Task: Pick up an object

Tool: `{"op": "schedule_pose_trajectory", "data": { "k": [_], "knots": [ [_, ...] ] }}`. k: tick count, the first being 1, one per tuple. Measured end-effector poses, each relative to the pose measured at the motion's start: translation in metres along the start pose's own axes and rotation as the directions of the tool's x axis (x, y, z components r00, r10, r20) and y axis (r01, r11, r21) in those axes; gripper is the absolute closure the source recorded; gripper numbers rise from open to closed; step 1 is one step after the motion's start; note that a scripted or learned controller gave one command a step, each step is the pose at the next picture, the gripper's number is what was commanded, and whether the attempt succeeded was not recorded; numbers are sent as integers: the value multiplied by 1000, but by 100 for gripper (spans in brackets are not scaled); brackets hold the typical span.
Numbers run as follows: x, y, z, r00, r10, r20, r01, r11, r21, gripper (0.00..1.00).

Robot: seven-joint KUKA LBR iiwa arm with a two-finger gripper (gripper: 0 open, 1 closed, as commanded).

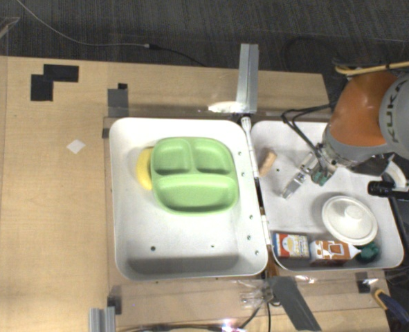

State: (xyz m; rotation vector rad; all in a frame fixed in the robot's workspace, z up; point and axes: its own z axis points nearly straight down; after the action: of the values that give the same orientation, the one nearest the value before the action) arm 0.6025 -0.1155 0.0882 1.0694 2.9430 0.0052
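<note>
while the green tray (193,173) sits on a yellow thing in the left bin (131,220), my gripper (292,184) hovers low in the right bin (297,213), jaws parted, holding nothing, near a tan piece (267,162). approach step, i judge; next, drop and close.

- Bench (45,206): pale wood, matt, smooth.
- Left bin (183,244) and right bin (294,203): white plastic, smooth, faint sheen.
- Divided plate (192,173): green plastic, matt.
- Bowl (349,219): white, glossy, seemingly ceramic or hard plastic.
- Carton (315,247): printed paperboard.
- Claw (292,183): bare metal, dull shine.
- Arm band (360,113): orange, smooth, semi-gloss.
- Far floor (190,12): dark, rough, carpet-like.
</note>
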Motion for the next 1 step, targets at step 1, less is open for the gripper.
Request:
{"op": "schedule_pose_trajectory", "data": {
  "k": [1],
  "knots": [
    [-65,-64,0,969,247,2,-247,969,2,0]
  ]
}}
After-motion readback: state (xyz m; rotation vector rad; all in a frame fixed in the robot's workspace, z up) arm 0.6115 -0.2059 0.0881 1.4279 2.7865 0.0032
